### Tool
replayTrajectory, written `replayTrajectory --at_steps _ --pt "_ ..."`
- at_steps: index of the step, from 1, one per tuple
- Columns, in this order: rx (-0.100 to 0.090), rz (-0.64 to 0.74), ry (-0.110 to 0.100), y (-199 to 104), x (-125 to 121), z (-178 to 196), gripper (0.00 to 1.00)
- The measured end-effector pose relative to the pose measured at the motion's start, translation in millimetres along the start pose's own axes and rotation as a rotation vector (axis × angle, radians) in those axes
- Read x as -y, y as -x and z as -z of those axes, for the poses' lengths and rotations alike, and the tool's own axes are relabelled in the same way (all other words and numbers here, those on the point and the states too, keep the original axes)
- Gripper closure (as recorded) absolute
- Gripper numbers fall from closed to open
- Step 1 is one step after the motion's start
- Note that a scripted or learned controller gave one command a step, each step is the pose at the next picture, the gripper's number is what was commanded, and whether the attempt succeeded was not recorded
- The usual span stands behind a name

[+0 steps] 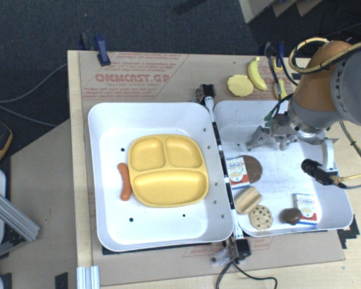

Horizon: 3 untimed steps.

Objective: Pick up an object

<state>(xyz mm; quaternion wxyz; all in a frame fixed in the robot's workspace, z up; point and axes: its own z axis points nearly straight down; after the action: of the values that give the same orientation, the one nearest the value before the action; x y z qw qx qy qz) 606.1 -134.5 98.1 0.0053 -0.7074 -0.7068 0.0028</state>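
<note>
Bench [138, 71]: carrying two white bins side by side, with a banana [257, 74] and a yellow lump [240, 85] lying loose behind the right one.
Left bin [108, 125]: holding a yellow divided plate [167, 170] in the middle, a sausage [125, 180] lying lengthwise just off its left rim.
Arm [331, 83]: reaching in from the right, hanging over the back half of the right bin [240, 116].
Gripper [277, 138]: sitting low above bare bin floor, fingers apparently splayed apart with nothing between them, but honestly too blurry to call.
Targets: clustering toward the front of the right bin, so toward the near edge from the gripper; brown cookie [251, 168] and small carton [236, 170] nearest, touching each other by the left wall.
Bread roll [248, 198]: lying slantwise, long axis running front-left to back-right, chip cookie [260, 217] just in front.
Second carton [305, 208]: sitting front-right beside a brown lump [290, 216].
Room: guessing the middle floor is leaving decent clearance, while the walls are crowding the carton and the front pieces.
</note>
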Motion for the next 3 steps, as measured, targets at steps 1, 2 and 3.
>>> replayTrajectory --at_steps 1,2,3 --pt "0.007 -0.002 0.02 -33 38 -11 0.0" --pt "0.005 -0.001 0.021 -35 50 -10 0.0" --pt "0.005 -0.002 0.021 -38 78 -11 0.0"
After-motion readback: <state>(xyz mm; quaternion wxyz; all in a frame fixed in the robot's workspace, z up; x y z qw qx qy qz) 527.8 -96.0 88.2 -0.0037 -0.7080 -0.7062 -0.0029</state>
